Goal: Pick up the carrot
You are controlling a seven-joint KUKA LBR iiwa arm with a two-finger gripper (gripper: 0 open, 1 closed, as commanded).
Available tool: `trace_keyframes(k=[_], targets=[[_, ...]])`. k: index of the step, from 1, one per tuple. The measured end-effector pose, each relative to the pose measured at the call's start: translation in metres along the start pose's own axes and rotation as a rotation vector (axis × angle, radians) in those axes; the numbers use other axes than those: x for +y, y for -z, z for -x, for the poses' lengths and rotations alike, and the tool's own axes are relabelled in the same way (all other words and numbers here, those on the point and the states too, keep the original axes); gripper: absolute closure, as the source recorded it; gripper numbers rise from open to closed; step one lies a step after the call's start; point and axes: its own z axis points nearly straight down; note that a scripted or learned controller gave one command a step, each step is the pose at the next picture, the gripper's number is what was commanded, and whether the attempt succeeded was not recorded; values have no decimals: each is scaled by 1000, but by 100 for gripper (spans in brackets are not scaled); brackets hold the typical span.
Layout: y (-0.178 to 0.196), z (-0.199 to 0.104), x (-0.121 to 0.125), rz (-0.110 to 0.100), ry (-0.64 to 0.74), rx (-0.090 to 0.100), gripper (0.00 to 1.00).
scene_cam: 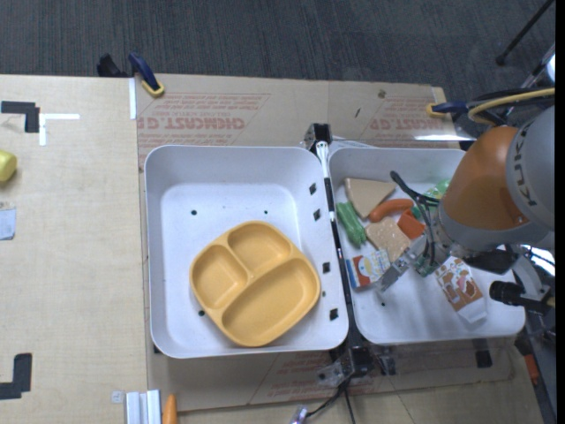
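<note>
Carrot (389, 209) lying in the right bin (415, 325), orange, slanted, among a green vegetable (351, 223), a tan slice (385, 234) and a small carton (367, 268). Jaws (394, 270) low over the clutter just below the carrot, near the carton; whether released or clenched, cannot tell. Nothing seen between them. Printed packet (461, 290) lying further right in the same bin. Left bin (168, 237) holding a yellow divided plate (254, 282).
</note>
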Motion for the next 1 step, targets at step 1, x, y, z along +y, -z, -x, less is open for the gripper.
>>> trace_keyframes(k=[1], targets=[[183,-33,20,2,92,-4,0]])
